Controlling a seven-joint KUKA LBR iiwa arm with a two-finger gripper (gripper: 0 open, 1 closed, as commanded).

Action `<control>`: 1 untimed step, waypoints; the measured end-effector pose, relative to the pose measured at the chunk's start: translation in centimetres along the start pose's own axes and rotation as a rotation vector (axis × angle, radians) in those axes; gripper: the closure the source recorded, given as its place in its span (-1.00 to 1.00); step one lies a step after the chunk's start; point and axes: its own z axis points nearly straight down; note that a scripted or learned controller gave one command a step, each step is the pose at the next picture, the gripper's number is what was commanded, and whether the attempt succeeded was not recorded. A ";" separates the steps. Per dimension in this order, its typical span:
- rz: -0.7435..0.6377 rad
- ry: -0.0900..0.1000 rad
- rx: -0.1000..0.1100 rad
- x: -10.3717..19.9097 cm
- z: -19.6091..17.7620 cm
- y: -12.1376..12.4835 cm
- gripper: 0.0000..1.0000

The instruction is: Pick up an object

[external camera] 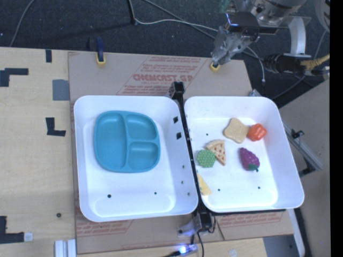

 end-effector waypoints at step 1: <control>0.003 -0.001 -0.013 4.3 -5.8 0.5 1.00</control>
